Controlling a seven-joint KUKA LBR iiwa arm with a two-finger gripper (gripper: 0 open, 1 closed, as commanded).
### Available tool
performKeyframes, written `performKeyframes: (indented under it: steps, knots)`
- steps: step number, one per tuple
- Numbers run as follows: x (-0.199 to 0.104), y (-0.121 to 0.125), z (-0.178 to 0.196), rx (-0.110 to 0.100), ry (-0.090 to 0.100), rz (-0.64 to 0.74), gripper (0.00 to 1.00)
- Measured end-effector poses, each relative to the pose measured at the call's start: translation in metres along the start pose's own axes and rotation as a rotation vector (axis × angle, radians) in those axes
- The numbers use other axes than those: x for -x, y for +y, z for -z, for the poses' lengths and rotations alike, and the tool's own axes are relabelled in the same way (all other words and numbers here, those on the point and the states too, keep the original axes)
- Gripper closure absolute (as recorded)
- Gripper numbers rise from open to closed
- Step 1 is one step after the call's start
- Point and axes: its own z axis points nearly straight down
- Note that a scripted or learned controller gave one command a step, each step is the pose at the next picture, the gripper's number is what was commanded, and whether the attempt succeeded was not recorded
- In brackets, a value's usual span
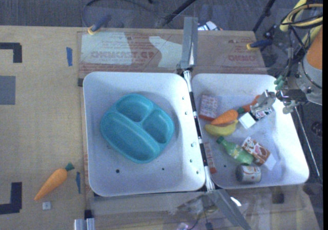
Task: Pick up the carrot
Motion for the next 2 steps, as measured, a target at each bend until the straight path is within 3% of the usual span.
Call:
performKeyframes:
  steps: [1, 2]
  knots:
    - [-0.043, 0.060, -0.090, -0.001, 0.000, 0.136, 0.00]
    - [-0.033, 0.035, -0.085, 0.000, 0.001, 0.105, 0.00]
